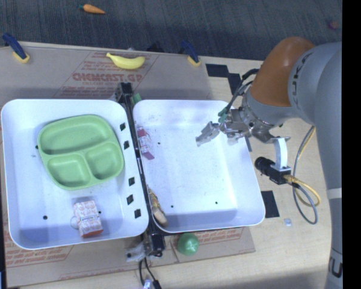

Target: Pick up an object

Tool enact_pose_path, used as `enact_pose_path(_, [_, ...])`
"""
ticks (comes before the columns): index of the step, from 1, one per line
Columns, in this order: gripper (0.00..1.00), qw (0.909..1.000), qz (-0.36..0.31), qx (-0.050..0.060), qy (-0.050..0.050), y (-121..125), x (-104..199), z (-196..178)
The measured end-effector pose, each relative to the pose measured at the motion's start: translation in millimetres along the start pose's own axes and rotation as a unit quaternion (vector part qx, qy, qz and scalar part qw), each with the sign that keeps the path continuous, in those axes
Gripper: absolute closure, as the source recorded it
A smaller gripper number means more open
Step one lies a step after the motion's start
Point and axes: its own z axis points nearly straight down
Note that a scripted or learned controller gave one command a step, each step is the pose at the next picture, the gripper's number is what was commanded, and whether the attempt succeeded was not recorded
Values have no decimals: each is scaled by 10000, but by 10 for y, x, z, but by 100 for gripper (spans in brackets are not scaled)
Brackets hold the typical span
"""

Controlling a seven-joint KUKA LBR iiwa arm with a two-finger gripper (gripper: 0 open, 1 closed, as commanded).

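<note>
My gripper (206, 135) hangs over the upper right part of the right bin (228, 188), with nothing visibly held in it. A small red and white packet (144, 142) lies against that bin's left wall, well to the left of the gripper. A tan object (157, 210) rests in the bin's lower left corner. In the left bin (18, 161) there is a green divided tray (81, 149), and a small red and white box (87, 217) sits below it.
A yellow banana (126, 60) lies on the cardboard behind the bins. A green ball (188, 244) sits in front of the right bin, outside it. An orange item (94, 8) lies on the floor far back. A yellow cable (305, 188) loops to the right of the bin.
</note>
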Motion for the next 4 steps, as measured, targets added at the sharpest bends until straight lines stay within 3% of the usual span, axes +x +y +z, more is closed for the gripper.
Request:
enact_pose_path(1, [0, 10000, 11, 1, -6, -482, -251, -562])
enact_pose_path(2, [0, 10000, -4, 22, 1, -1058, -241, 275])
enact_pose_path(3, [0, 10000, -7, 21, 3, -1055, -235, 761])
enact_pose_path(4, [0, 10000, 3, -3, 2, 112, -240, 421])
